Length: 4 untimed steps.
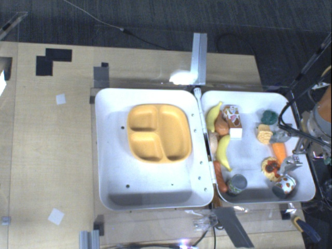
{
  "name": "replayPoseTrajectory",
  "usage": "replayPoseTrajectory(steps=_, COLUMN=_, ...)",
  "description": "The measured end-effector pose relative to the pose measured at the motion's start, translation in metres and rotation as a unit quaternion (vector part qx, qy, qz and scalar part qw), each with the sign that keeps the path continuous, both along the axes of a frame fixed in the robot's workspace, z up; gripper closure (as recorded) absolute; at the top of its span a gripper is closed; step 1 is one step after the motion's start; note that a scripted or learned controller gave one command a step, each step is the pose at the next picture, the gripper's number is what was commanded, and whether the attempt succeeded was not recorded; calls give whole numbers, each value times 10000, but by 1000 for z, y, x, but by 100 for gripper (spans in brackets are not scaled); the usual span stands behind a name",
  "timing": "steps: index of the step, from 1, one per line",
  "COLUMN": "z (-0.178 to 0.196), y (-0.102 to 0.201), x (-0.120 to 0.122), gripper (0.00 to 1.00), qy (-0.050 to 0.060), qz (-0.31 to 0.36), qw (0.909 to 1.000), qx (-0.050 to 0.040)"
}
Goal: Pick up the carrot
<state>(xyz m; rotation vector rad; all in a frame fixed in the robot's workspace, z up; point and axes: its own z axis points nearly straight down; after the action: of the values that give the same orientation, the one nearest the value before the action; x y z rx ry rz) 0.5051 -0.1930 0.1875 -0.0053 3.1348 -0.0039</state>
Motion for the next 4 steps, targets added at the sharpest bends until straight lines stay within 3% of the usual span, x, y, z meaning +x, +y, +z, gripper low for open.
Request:
replayPoseTrajectory(steps=1, z=-98, y=-7, x=30, gripper=0, qy=-53, qz=230, qw=9997, qx=-15)
replayPoseTrajectory(steps=2, z=-98, y=45, x=56, gripper=0, qy=-38, qz=606, qw=9982, qx=-3)
replayPoseTrajectory(steps=3, z=-98, y=30, x=21, gripper=0, qy=-52, qz=-230, qw=9997, qx=2)
replayPoseTrajectory(steps=4, z=-98, y=-12, x=28, gripper=0, qy=-34, qz=-2077, qw=9782, qx=20)
